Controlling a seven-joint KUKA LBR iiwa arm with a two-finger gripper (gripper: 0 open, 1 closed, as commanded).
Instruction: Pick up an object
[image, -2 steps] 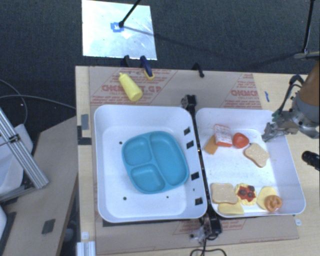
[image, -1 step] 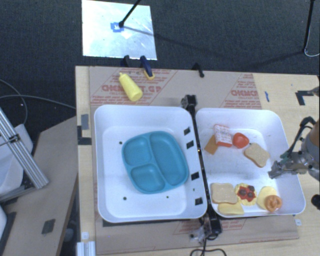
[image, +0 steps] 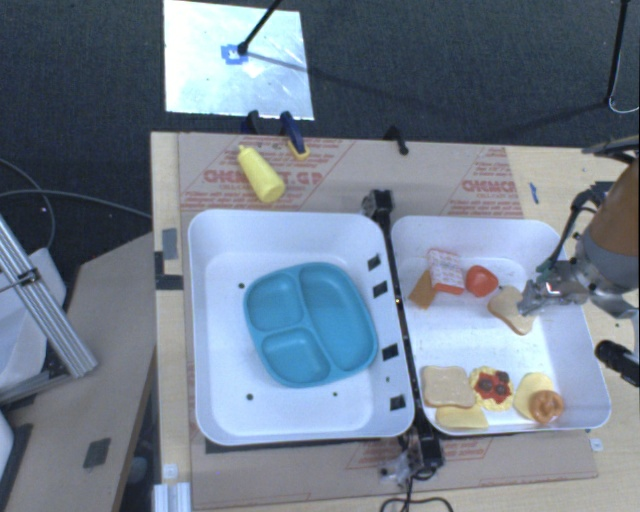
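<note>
Bench (image: 470, 180) carries two white bins side by side. Left bin (image: 225, 240) holds a blue divided plate (image: 308, 322). Right bin (image: 530, 235) holds the small items: a red-and-white packet (image: 446, 268) with a brown wedge (image: 422, 290) just beside it, a red tomato-like piece (image: 481, 280), a tan bread-like piece (image: 512, 310), then along the near edge a toast slice (image: 447, 384), a small pizza piece (image: 491, 385) and a yellow-orange item (image: 540, 398). Yellow bottle (image: 260, 173) lies on the bench beyond the left bin.

Arm (image: 612, 235) enters from the right; gripper (image: 541, 290) sits low at the right end of the bread-like piece — touching or just above it, cannot tell which. Jaw state: cannot tell, too small and blurred.

Progress — approach looks done, with the bread piece as likely target. Nothing lifted; every item rests on the bin floor. Grasp and lift remain.
</note>
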